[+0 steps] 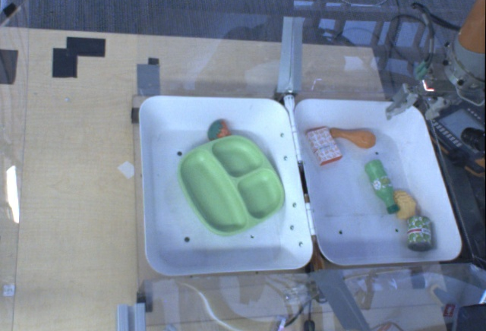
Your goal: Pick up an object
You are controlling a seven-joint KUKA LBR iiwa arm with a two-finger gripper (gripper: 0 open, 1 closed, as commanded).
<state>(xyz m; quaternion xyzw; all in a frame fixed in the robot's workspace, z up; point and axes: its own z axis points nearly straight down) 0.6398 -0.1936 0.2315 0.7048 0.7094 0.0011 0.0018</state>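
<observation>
In the left bin (pixel 156 246), a green tray (pixel 231 185) with three parts, and a small red and green thing (pixel 219 128) touching its top edge. In the right bin (pixel 357 250), a red and white box (pixel 324 146) just beside an orange club (pixel 357 139) lying sideways (fat end to the right), then a green bottle (pixel 380 184) pointing up and down, a yellow lump (pixel 406 205) and a green can (pixel 419 233). Over that bin's top right corner, the jaws, too blurry to tell if open or shut, with the orange club nearest, off to their left and a bit lower.
</observation>
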